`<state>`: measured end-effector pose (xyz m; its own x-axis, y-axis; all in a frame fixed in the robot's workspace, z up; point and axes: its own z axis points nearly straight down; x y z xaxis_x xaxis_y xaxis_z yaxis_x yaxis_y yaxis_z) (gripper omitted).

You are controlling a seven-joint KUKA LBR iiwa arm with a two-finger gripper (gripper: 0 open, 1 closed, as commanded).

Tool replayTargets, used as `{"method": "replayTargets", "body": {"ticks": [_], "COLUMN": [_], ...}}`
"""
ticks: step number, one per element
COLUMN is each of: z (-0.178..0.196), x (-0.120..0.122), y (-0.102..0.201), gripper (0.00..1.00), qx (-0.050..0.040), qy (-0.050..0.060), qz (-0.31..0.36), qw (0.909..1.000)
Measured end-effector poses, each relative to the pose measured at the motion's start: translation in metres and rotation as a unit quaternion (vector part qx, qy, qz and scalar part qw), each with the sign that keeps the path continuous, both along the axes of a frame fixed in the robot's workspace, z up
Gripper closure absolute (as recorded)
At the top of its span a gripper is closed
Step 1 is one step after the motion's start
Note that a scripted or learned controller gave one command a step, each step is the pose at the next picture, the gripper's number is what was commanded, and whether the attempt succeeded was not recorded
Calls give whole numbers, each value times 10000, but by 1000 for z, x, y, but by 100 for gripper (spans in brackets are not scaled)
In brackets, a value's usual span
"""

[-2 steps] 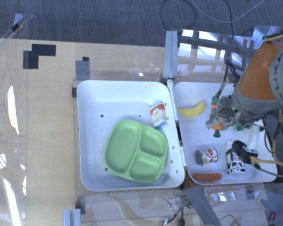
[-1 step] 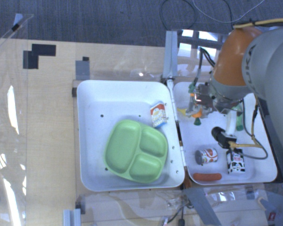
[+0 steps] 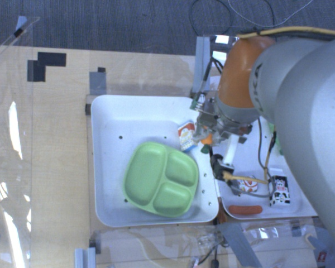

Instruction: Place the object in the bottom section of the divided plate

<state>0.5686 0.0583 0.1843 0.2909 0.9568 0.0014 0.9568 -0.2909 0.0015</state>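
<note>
A green divided plate (image 3: 162, 178) lies in the left white bin (image 3: 109, 149), with one long section on its left and two smaller ones on its right. A small white carton with red and blue print (image 3: 186, 136) sits just past the plate's upper right rim, near the bin's right wall. My gripper (image 3: 203, 136) is right against the carton's right side, below the orange wrist band. The wrist hides the contact between them, so I cannot tell whether the carton is held.
The right bin (image 3: 301, 208) holds a reddish sausage (image 3: 244, 210), a black-and-white cow-print carton (image 3: 279, 190) and an orange-and-white packet (image 3: 244, 185). The arm's large grey body covers most of that bin. A ridge (image 3: 216, 188) separates the two bins.
</note>
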Motion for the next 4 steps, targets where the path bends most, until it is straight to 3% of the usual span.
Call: {"method": "replayTargets", "body": {"ticks": [1, 2, 3, 4], "z": [10, 13, 23, 23], "x": [25, 0, 2, 2], "y": [52, 111, 112, 113], "gripper": [100, 100, 100, 0], "qx": [-3, 0, 0, -1], "qy": [-7, -3, -18, -20], "qz": [359, 1083, 1112, 1114], "qw": [9994, 9941, 9938, 9938]}}
